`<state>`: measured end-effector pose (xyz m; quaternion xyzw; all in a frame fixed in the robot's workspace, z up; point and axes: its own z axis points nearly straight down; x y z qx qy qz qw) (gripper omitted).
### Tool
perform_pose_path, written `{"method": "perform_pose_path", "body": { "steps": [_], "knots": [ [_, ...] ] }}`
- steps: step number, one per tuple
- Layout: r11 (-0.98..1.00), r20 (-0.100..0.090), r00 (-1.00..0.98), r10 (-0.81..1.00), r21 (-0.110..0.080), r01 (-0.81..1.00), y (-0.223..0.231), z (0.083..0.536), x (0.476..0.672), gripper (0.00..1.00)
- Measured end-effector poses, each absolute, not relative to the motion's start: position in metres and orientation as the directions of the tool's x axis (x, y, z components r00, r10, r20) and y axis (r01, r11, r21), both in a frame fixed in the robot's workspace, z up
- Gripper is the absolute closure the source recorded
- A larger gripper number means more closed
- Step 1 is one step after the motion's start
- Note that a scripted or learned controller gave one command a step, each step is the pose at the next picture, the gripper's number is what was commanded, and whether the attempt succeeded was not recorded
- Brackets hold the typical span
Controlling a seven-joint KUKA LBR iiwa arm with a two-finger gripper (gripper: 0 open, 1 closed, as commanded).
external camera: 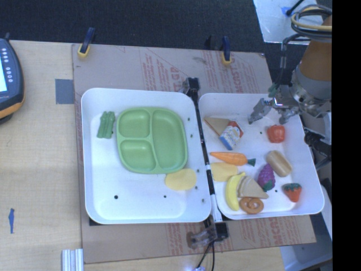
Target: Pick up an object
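Note:
The right bin (304, 208) holds several toy foods: a red tomato (276, 132), a small milk carton (230, 135), a tan wedge (216, 123), a carrot (229, 158), a bread roll (278, 162), a purple piece (265, 177), a banana (232, 191), a sandwich slice (250, 188), a pretzel (251, 205) and a strawberry (292, 191). My gripper (273, 110) hangs open over the bin's far right part, just above and behind the tomato, with nothing between its fingers.
The left bin (96, 196) carries a green divided plate (151, 139), a green bean-like piece (105, 124) and a yellow chip (180, 179). A divider bar (201, 151) separates the bins. A pendant device (8, 78) lies at the far left of the bench.

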<state>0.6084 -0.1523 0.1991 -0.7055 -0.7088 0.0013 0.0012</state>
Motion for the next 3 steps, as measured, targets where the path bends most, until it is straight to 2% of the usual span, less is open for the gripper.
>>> {"method": "perform_pose_path", "body": {
  "steps": [1, 2, 3],
  "knots": [
    [0.008, 0.004, -0.008, 1.0, -0.015, 1.0, -0.097, 0.116, 0.548, 0.0],
    [0.005, 0.001, -0.005, 1.0, -0.007, 1.0, -0.094, 0.091, 0.537, 0.0],
    [0.006, -0.001, -0.006, 1.0, -0.007, 1.0, -0.096, 0.102, 0.538, 1.0]
  ]
}}
